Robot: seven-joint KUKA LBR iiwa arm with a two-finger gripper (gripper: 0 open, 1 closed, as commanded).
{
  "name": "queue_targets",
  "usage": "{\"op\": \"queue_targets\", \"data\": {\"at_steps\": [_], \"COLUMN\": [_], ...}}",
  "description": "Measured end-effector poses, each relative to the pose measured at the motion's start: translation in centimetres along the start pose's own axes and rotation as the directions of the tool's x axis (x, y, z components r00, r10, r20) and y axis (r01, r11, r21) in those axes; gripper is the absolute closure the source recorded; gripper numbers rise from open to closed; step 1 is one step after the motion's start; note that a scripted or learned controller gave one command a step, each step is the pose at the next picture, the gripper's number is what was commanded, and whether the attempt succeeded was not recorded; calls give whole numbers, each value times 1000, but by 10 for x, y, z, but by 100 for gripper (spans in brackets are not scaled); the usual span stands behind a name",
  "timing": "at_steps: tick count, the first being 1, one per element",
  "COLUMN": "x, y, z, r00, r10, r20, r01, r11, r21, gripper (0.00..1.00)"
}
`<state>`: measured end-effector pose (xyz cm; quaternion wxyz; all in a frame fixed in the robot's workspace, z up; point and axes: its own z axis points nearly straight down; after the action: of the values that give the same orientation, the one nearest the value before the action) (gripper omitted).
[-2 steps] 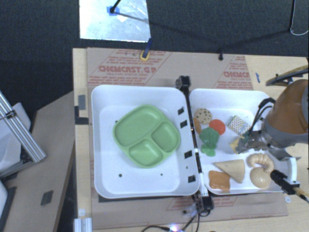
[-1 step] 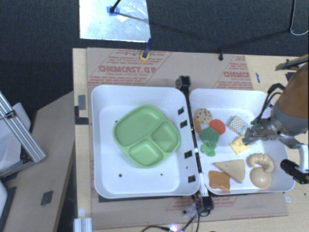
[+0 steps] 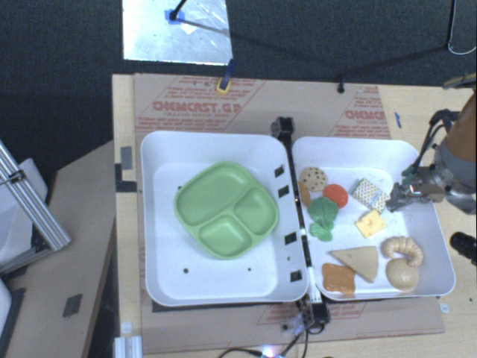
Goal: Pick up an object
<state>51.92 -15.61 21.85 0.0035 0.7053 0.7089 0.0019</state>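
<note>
jaws (image 3: pixel 395 198) hover beside the patterned block (image 3: pixel 368 193) in right bin (image 3: pixel 432 274).

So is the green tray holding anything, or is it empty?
Empty. The green tray lies flat in the left bin, all three compartments bare. The toy food sits in the right bin.

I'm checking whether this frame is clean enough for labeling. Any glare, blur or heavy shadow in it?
Camera view: even, soft light, with only faint shadows under the green plate and the food items. The foil sheet at the top glares brightly. The white bins are bright but keep their detail. The gripper at the right bin's edge looks slightly soft; the cookie and croissant are sharp enough to outline.
</note>
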Motion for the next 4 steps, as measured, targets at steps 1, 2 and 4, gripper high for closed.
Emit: {"op": "queue_targets", "data": {"at_steps": [1,2,4], "x": [51,85,77], "y": [-2,18,8], "z": [1,-14,3], "r00": [1000,1000,1000], "r10": [-4,-4,5], "r20": [-5,-3,-2], "r01": [4,4,-5], "r11": [1000,1000,1000], "r21": [6,4,8], "gripper": [100,100,100]}}
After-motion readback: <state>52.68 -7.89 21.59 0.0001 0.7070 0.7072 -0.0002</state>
